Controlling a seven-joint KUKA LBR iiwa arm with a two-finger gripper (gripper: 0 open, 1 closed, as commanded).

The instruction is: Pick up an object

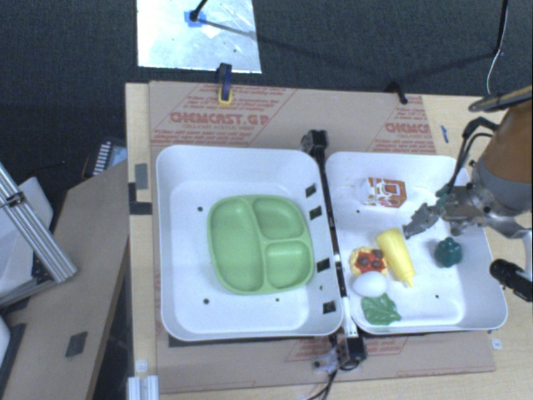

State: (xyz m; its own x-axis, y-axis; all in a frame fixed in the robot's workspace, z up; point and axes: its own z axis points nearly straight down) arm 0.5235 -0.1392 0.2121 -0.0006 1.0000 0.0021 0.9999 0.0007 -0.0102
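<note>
The right bin point(479, 307) holds several small items. A white and orange packet point(385, 192) lies at the back. A yellow banana-like piece point(397, 255) lies in the middle, with a red and yellow item point(369, 261), a white egg point(371, 284) and a green leafy piece point(381, 309) next to it. A dark green pepper point(448, 252) sits to the right. My gripper point(416, 222) reaches in from the right and hangs just above and behind the yellow piece, between the packet and the pepper. I see nothing held in it.
The left bin point(179, 307) holds a green divided plate point(258, 244). A black divider with clips point(326, 232) runs between the bins. The arm's orange band point(508, 152) and cables stand over the right bin's far right edge. A foil sheet point(198, 23) lies on the floor behind.
</note>
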